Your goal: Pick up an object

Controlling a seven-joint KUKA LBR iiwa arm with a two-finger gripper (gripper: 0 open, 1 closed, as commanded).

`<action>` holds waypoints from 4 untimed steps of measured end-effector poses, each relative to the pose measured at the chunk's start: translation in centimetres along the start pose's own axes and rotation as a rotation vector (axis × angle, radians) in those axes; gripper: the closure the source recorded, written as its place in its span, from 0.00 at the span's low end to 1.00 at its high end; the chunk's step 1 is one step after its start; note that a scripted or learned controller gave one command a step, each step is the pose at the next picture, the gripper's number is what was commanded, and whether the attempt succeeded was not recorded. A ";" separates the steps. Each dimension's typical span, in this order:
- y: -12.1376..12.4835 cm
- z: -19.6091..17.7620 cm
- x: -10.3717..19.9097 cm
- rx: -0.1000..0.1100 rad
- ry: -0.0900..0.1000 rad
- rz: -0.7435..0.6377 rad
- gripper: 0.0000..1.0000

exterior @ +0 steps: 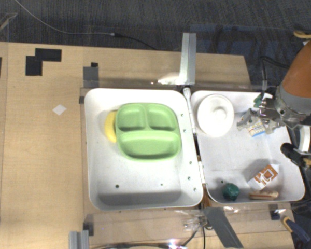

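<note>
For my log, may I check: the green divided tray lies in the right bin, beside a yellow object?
Not quite: the camera view shows the green divided tray in the left bin, not the right one. The yellow object is indeed beside it.

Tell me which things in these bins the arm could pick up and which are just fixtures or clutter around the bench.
Candidates for the pick:
green divided plate
yellow item tucked beside the plate
white bowl
small dark green ball
orange and white packet
brown stick

Just there:
left bin
right bin
black tape marks on the bench
cable across the dark floor
</note>
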State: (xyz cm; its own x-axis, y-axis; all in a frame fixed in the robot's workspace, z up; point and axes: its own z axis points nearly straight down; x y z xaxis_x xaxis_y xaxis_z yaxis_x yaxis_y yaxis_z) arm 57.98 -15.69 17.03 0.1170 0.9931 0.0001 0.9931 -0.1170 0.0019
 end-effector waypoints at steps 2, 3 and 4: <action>2.5 7.2 -3.4 -0.031 -0.007 -0.254 0.00; 2.8 5.8 -3.6 -0.041 -0.015 -0.254 1.00; 2.8 5.8 -3.6 -0.041 -0.015 -0.254 0.00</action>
State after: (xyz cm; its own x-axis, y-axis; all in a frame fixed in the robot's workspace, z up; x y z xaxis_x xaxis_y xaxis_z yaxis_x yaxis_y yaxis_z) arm 60.36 -19.58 11.25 -0.1357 0.9905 -0.0202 0.9898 0.1364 0.0402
